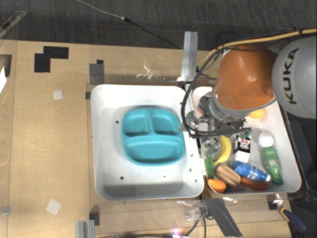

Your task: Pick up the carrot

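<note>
- On my feed, the left bin (104,133) holds a teal divided plate (151,135), lying about at its centre.
- The arm (247,81) reaches over the right bin (290,167), its orange band covering that bin's far-left part.
- The end effector (213,138) sits low over the right bin's left edge, just above a yellow banana (225,150); I cannot tell how it is set, nor whether it holds anything.
- The carrot (216,185) lies in the right bin's near-left corner, touching a brown bun-like piece (229,174).
- A blue bottle (252,172) lies beside those, and a green bottle (271,164) lies toward the right edge.
</note>
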Robot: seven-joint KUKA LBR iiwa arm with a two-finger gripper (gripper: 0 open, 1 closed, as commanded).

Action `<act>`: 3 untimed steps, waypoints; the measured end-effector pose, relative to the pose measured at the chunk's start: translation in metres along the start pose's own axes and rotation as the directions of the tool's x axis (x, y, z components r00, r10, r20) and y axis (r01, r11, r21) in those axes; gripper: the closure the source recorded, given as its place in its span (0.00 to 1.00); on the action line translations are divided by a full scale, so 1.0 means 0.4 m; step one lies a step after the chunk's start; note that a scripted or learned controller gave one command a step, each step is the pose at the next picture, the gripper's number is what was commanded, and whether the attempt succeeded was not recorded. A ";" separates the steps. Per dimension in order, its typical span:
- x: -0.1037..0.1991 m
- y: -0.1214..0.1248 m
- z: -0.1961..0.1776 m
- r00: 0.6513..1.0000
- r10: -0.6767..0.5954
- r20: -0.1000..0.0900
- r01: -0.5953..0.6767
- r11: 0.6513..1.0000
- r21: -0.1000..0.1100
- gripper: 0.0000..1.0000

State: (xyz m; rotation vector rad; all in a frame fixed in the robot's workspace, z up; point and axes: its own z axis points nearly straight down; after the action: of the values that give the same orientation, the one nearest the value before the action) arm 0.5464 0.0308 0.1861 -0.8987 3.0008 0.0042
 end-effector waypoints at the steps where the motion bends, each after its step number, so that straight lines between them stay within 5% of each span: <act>1: -0.004 -0.008 -0.031 1.000 0.004 0.009 -0.004 1.000 0.005 1.00; 2: 0.029 0.058 0.001 0.875 0.483 -0.001 -0.483 0.875 0.003 1.00; 3: 0.029 0.057 0.001 0.876 0.483 -0.001 -0.483 0.876 0.003 0.00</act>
State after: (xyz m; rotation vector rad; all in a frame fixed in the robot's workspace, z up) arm 0.5242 0.0436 0.1856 -0.1221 3.1320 0.0021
